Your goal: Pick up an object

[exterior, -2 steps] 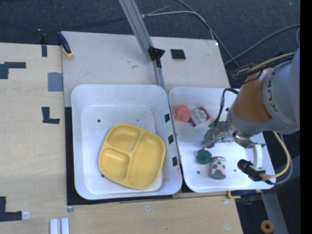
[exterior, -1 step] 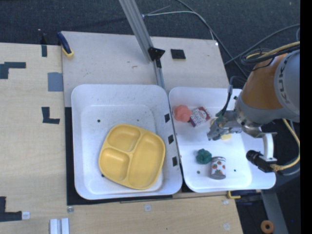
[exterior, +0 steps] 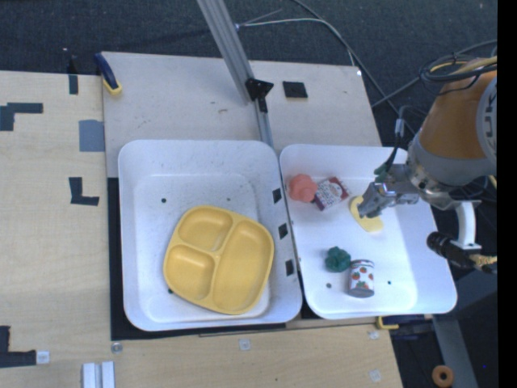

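While the big grey arm point(exterior: 456, 136) with its orange band reaches in from the right, it leans over the right bin point(exterior: 420, 285) and points its gripper point(exterior: 370, 206) down and to the left. The gripper tip sits right at a small yellow thing point(exterior: 370, 219) that lies near the middle of the right bin. The gripper covers the top part of that yellow thing, so its whole shape is hard to make out. From this far up, I cannot tell how wide the gripper is, or if it has a grip on the yellow thing.

Just left of the gripper lies a small red and white packet point(exterior: 329, 193), and next to that, touching or nearly touching, a round pinkish-red lump point(exterior: 302, 187). Lower in the same bin sits a little green thing point(exterior: 338, 258), and just beside it a small can point(exterior: 361, 278) with red spots. Its label is too blurry to read.

The left bin point(exterior: 137, 217) holds a yellow tray point(exterior: 219, 258) with three parts, turned at a slant.

A thin metal pole point(exterior: 229, 43) runs up from between the two bins and is cut off at the top edge. The arm's far side is cut off at the right.
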`<control>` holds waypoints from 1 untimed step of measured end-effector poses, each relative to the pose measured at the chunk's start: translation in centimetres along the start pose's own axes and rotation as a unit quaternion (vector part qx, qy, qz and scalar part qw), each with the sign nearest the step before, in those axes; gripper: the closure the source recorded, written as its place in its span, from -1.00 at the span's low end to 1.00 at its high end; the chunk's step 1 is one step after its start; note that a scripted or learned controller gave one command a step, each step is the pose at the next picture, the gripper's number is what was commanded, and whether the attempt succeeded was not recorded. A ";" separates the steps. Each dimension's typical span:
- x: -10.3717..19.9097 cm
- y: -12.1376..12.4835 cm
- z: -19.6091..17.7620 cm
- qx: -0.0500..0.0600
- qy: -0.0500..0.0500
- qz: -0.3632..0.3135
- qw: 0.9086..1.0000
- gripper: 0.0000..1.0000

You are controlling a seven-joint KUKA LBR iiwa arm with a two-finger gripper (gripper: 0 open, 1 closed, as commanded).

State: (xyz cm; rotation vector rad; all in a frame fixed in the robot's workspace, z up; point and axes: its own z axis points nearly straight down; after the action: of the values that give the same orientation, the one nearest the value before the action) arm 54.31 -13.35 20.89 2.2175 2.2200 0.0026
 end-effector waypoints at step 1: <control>0.0 0.1 -5.3 0.000 0.000 0.000 1.000 1.00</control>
State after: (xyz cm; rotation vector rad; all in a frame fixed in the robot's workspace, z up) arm 54.42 -13.35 26.19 2.2164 2.2202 0.0037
